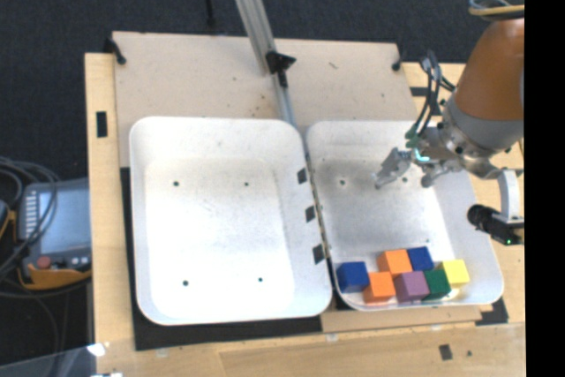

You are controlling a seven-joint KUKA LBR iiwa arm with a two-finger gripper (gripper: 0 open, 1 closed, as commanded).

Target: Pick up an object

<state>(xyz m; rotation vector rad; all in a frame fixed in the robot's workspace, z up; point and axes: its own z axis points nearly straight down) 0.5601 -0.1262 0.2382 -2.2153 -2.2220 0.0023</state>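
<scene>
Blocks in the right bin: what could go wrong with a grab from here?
1. The blocks sit packed together, so fingers may not fit between them or may nudge neighbours.
2. They lie against the right bin near its front wall, which could block the gripper.
3. The gripper hangs above bare floor, away from them.

no readable text, labels or numbers anywhere

Metal pole [250,0] slants over bench [221,75]; handheld controller [53,221] w/ cables at left.
</scene>
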